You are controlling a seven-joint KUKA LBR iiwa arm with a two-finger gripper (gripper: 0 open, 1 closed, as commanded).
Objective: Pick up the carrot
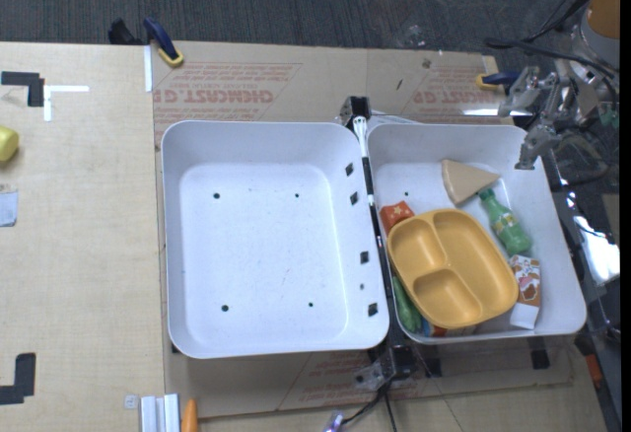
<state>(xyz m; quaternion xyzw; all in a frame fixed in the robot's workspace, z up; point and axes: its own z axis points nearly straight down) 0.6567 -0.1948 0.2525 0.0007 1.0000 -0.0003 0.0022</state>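
We see our metal two-finger gripper poised above the right white bin's far corner; its grip we cannot tell. No carrot is identifiable beside the yellow divided plastic plate, so picking remains undone.

Even, fairly bright light falls from above, leaving only faint, soft shadows inside the white bins. The bin floors look slightly washed out. Focus is moderate; fine detail near the bench's far right corner blurs, and mild grain shows throughout.
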